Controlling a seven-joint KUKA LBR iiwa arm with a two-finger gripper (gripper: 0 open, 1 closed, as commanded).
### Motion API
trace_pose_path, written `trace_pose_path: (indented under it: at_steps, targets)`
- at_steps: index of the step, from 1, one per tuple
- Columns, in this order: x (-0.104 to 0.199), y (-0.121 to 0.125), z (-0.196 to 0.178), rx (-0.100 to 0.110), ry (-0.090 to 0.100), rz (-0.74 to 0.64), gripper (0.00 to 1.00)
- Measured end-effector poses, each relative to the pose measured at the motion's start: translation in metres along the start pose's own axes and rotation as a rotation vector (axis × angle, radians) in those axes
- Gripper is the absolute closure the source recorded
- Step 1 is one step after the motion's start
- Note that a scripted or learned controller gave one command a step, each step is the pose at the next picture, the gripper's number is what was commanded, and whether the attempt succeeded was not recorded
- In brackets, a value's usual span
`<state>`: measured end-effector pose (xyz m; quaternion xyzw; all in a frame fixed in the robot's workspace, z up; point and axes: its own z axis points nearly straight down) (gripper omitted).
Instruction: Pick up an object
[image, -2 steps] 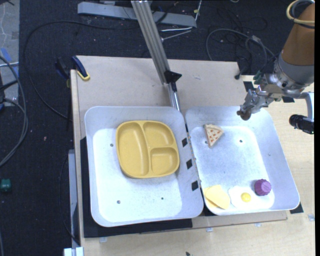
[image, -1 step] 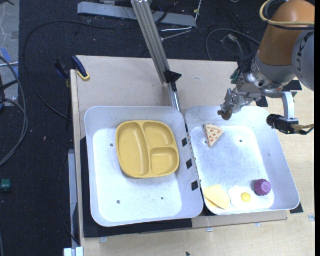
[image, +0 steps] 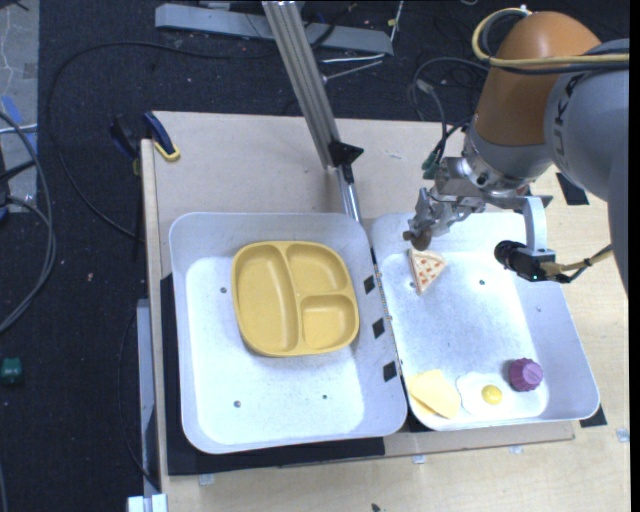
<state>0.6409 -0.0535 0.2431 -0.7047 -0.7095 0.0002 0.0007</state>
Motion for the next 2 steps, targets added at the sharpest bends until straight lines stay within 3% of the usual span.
trace_pose_path:
  at_steps: [2]
  targets:
    - [0.106, -0.013, -0.01, -0.002, 0.001, -0.002, 1.0]
